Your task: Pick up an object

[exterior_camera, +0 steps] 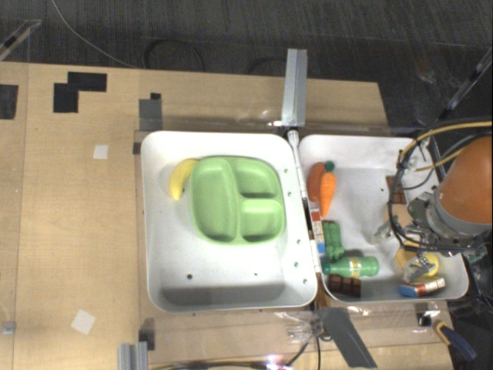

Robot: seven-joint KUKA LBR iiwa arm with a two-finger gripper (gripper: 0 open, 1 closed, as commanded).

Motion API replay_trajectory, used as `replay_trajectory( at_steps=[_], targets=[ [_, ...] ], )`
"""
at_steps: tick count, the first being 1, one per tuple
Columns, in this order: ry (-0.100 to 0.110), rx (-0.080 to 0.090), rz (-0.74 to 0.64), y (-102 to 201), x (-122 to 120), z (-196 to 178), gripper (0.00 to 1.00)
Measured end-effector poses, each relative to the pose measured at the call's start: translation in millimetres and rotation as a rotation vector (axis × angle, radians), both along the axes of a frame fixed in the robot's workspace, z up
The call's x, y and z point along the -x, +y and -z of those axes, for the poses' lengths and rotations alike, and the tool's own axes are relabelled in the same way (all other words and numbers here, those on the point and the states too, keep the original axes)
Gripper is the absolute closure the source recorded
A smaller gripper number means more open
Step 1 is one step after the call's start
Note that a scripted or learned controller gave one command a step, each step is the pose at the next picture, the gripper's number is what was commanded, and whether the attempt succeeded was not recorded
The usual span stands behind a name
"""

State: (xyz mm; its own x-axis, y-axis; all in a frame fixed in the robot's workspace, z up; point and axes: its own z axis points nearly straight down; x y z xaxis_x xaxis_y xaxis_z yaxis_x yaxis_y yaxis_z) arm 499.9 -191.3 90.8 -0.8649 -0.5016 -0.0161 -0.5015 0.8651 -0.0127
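The right bin (362, 156) holds several small items. A carrot (326, 191) lies beside a red-orange piece (315, 182) along its left wall. Below them are a green block (333, 239), a green bottle with a yellow band (352, 267) and a dark brown bar (344, 287). A red, white and blue tube (422, 287) lies at the front right. My gripper (418, 262) reaches down into the bin's right side, right over a yellow object (428, 266) that it partly hides. The arm's orange band (468, 185) sits above it.
The left bin (166, 260) carries a green divided plate (233, 199) with a yellow banana (181, 177) at its left edge. Black cables (407, 168) loop around the wrist. A metal post (294, 87) stands behind the bins' shared wall.
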Motion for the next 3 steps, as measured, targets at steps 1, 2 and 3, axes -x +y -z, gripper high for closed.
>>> replay_trajectory(
  at_steps=[1,2,3],
  targets=[
    [0.000,0.006,-0.200,-2,-8,0,0.00],
    [-0.002,0.005,-0.231,-9,0,0,0.00],
    [0.000,0.013,-0.459,61,-16,-1,0.00]
  ],
)
